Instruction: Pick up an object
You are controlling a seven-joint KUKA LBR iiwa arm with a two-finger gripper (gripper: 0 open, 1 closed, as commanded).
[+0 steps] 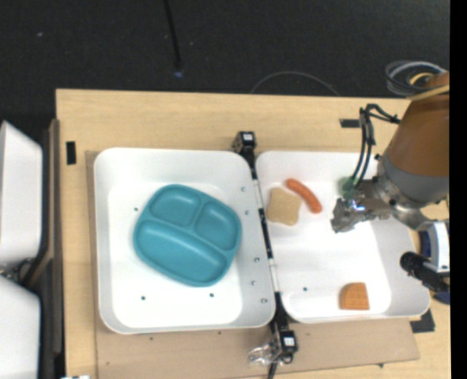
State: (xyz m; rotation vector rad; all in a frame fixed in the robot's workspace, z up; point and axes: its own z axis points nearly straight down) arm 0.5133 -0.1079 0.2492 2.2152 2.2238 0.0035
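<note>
Over in the right bin (391, 310), near its back-left corner, lies a small orange-red sausage (304, 195). Its long axis runs on a diagonal, one end toward the back-left of the bin and the other toward the front-right (that nearer end points roughly at the arm). It looks smooth, slim and rounded at both tips, and it lies flat on the white floor. Just beside it on the left, touching or nearly so, is a pale tan piece shaped like a slice of bread (284, 208). Well apart from both, near the front edge of the same bin, rests a squarish orange block (355, 296) with a rounded top.

The tool (342, 221) hangs over the middle of the right bin, a little to the right of the sausage and apart from it; how wide it is set, I cannot tell from where I stand.

The left bin (114, 306) carries a teal divided plate (187, 234), sitting slightly askew. Both bins rest side by side on the light wooden worktop (75, 117).
</note>
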